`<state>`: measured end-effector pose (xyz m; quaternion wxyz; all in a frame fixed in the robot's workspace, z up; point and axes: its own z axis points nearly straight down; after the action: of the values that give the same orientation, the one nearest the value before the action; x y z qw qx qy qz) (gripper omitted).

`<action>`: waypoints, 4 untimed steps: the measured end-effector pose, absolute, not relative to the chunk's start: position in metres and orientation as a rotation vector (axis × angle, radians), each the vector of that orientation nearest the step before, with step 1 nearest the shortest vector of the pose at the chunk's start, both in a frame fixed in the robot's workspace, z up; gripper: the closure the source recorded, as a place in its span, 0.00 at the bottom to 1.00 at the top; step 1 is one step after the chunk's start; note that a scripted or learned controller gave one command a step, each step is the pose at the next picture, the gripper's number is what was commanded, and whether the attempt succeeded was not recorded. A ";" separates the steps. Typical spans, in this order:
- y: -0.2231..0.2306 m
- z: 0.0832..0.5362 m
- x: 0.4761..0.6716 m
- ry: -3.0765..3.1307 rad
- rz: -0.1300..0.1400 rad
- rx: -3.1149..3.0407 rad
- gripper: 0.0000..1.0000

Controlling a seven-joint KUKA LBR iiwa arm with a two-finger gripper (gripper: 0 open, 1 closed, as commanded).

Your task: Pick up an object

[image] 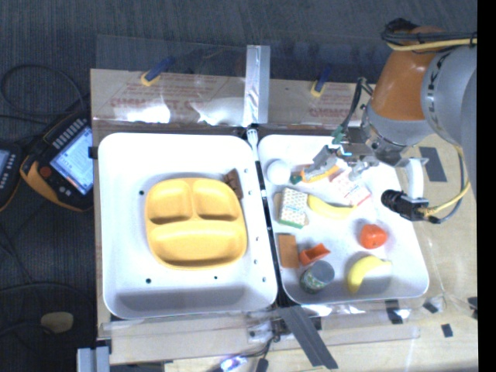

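Camera view, looking down at a slant: two white bins sit side by side on the table, their inner walls touching along the middle.

Left bin (116,285) carries a yellow tray (195,222) lying flat, a little toward the bin's right wall and far edge. A small brown piece (232,180) sits at the tray's far right corner, close to the right wall. Bare floor runs all round the tray, widest along the left wall and the near edge.

Right bin (415,273) is crowded. A white cup (276,170) sits in the far left corner. A dotted box (294,207) lies by the left wall, with a brown block (287,249) nearer the near edge on the same wall. An orange piece (314,252) lies just beside the block, and a grey can (317,276) stands by the near edge. A yellow lemon (363,271) lies near the near right corner, a red tomato (373,235) beyond it toward the right wall. A banana (329,205) lies mid-bin, partly under a white packet (353,194).

Gripper (341,165) hangs over the far part of the right bin, above the packet and banana. Whether it is open or closed, I cannot tell; nothing shows plainly between the fingers. Open floor in this bin is scant, mostly a strip along the right wall.
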<state>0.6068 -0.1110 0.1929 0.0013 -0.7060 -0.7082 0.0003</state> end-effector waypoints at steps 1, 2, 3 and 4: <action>-0.109 0.107 0.587 -2.304 -0.026 -2.163 0.00; -0.126 0.101 0.596 -2.407 -0.035 -2.053 0.00; -0.135 0.101 0.622 -2.462 -0.029 -1.983 0.00; -0.155 0.102 0.594 -2.554 -0.032 -1.885 0.00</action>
<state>0.5942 -0.1554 0.1020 -0.0165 -0.5938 -0.8044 -0.0100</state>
